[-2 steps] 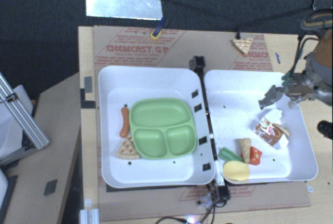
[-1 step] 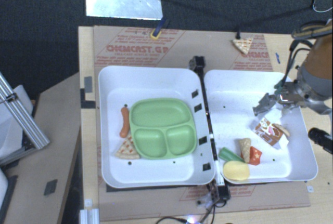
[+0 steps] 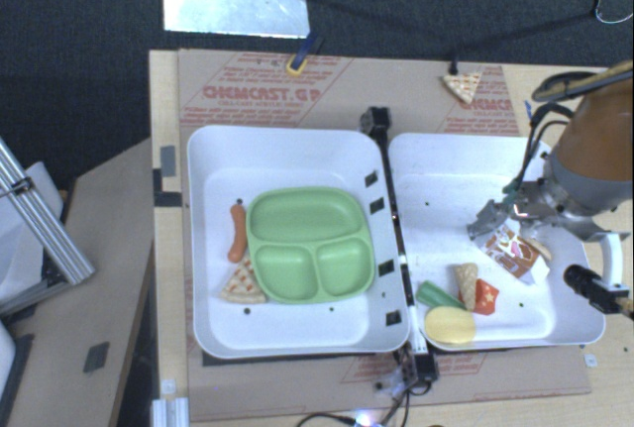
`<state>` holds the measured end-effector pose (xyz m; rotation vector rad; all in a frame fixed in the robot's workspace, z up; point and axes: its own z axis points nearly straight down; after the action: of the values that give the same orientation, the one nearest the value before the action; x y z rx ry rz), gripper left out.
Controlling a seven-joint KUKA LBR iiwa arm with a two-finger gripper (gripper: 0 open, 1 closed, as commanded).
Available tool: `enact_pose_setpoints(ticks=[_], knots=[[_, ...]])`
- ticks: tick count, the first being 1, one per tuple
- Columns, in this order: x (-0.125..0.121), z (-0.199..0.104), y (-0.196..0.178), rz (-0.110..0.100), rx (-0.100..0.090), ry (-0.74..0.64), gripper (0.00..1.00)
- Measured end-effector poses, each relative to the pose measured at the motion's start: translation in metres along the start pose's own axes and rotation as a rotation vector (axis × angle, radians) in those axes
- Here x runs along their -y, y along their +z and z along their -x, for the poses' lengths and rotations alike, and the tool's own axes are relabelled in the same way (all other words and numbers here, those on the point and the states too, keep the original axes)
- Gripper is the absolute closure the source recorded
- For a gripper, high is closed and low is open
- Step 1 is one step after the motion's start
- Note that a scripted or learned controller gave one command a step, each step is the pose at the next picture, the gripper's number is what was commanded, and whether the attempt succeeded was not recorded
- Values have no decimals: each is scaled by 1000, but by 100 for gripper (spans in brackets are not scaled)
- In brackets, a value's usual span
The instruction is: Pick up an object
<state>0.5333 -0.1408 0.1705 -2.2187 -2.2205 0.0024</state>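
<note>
Snack packet [image 3: 515,252] near the right bin's [image 3: 436,179] right edge could slip; the gripper's [image 3: 492,220] grip state I cannot tell.

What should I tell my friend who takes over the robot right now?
Hand: low in the right bin, over a red and white packet; I cannot tell if it grips anything.
Right bin also has a yellow piece, green piece, tan piece and red piece.
Left bin: green tray, sausage, pizza slice.
Done: nothing visibly lifted.
Left: pick one object.
</note>
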Motion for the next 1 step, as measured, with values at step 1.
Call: enact_pose_setpoints(ticks=[1], knots=[[-1, -2, 56, 12, 8, 1, 0]])
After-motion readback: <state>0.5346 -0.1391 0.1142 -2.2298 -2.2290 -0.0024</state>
